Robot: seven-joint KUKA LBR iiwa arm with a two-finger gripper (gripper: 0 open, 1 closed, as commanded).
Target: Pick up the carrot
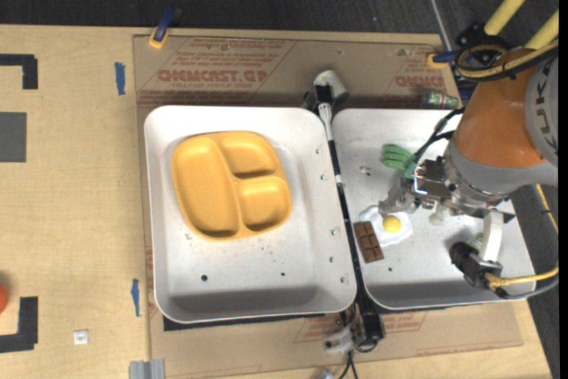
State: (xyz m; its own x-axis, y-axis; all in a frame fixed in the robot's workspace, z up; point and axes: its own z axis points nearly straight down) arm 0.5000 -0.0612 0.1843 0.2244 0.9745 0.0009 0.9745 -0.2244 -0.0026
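Closest to you, at 8 o'clock in the right bin (519, 280), lies a brown chocolate bar (368, 241), with a fried egg (392, 225) just beside it. The gripper (410, 193) hangs over the egg; you cannot tell how far open it is or whether it has hold of anything. What seems to be the carrot (397, 156) sits at 10 o'clock, a green leafy tuft, with its body apparently running under the wrist. Expect a light, stiff, smooth toy that tapers. Take hold across the thick shoulder, not the leaves.
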